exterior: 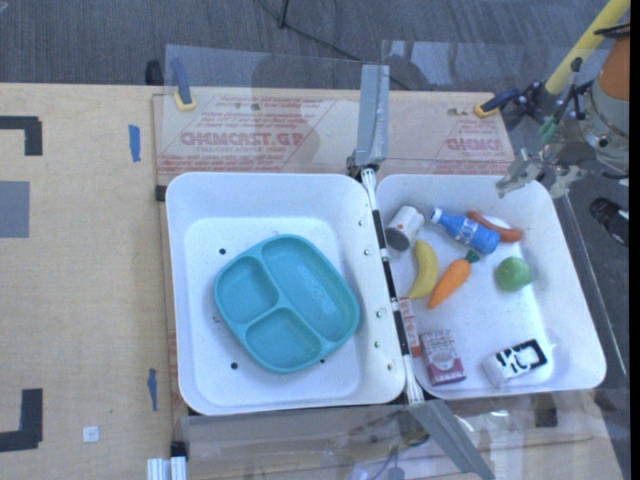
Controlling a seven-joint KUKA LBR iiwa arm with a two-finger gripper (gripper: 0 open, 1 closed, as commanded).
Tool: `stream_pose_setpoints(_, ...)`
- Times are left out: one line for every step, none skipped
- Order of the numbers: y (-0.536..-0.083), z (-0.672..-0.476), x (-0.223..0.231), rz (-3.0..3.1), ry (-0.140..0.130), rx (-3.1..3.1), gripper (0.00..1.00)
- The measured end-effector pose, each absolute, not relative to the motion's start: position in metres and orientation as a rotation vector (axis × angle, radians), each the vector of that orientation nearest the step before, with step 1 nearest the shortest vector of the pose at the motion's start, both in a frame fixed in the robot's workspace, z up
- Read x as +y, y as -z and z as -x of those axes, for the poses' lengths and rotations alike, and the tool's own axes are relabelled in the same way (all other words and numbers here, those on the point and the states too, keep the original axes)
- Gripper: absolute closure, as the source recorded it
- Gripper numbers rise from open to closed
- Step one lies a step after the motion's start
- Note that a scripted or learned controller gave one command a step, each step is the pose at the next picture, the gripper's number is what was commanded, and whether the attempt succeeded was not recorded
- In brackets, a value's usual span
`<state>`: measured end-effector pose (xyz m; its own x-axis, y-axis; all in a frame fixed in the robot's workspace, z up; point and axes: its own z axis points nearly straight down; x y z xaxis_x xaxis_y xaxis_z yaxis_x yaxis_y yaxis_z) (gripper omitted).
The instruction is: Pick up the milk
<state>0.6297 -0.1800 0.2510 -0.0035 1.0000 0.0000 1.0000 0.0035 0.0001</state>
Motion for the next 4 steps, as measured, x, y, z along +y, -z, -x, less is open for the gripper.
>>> stream_pose_setpoints(-0.106,-0.561,-0.179,-2.173,-0.002,2.265,0.00)
stream_pose_setpoints(-0.101,-0.586,-0.158,-2.257,-0.002,2.180,0.00)
stream_pose_setpoints(-0.088,-0.539,-0.201,-2.137,-0.005,2.294,0.00)
stream_pose_setpoints(-0.088,-0.482,-0.207,-2.216,-0.005,2.218,0.00)
